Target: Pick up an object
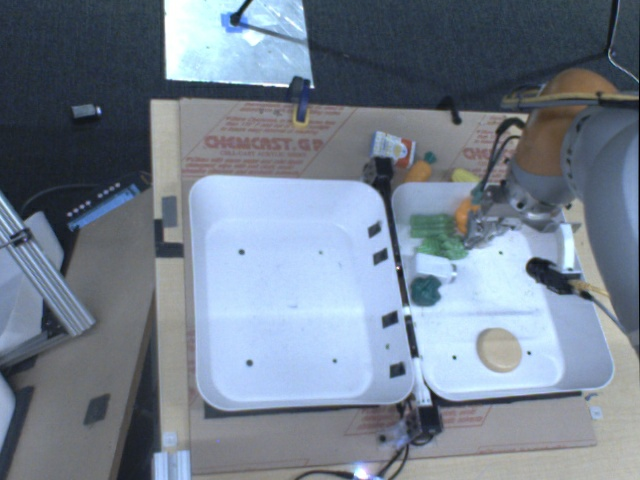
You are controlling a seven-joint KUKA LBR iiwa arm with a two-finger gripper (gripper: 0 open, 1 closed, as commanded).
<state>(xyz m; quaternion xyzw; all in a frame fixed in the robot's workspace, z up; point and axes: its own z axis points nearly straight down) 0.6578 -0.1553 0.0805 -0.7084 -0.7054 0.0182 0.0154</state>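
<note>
Two white bins sit side by side on the desk (250, 128); the left bin (290, 288) carries nothing to lift, while the right bin (560, 363) holds the candidates. The claw (482, 226) is low at the right bin's twelve o'clock end, just beside a small orange piece (463, 212) and the green ridged block (437, 236) at its nine o'clock side. Whether its grip is wide or narrow cannot be told, and nothing is visibly held. Toward six o'clock lie a white scrap (435, 265), a dark teal lump (427, 289) and a tan disc (498, 349). This looks like the reach-and-grasp step; next it would need to close squarely on one item and lift straight up.
</note>
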